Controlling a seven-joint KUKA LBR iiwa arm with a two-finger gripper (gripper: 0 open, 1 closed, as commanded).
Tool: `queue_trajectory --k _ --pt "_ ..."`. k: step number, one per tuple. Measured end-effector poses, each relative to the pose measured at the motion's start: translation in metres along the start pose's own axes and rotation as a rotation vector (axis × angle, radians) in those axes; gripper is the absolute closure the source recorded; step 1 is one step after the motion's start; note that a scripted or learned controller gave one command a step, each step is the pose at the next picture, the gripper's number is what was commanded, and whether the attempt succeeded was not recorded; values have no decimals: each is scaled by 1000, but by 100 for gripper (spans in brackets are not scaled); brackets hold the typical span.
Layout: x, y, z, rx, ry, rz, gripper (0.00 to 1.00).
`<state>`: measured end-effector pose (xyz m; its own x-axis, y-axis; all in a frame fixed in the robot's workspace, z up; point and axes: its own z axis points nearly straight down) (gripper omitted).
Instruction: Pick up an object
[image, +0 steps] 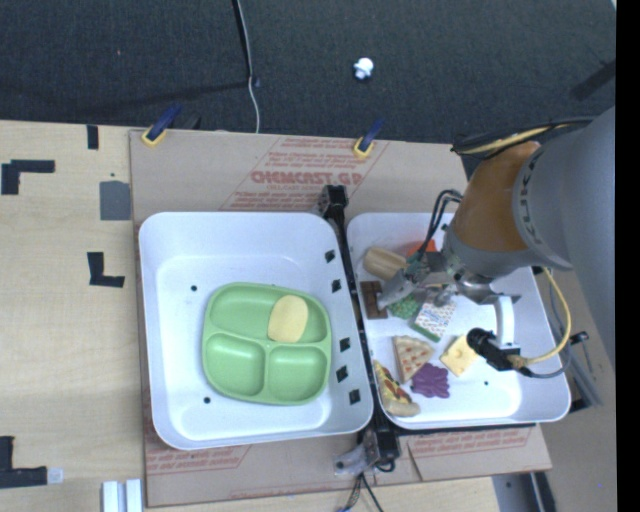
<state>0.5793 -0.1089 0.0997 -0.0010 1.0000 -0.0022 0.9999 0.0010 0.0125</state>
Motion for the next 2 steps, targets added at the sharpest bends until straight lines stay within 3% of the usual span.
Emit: queue_trajectory --k 1,2 --pt "2 45 12 6 -2 -2 0" --pt "1 66 12 19 -8 1 0"
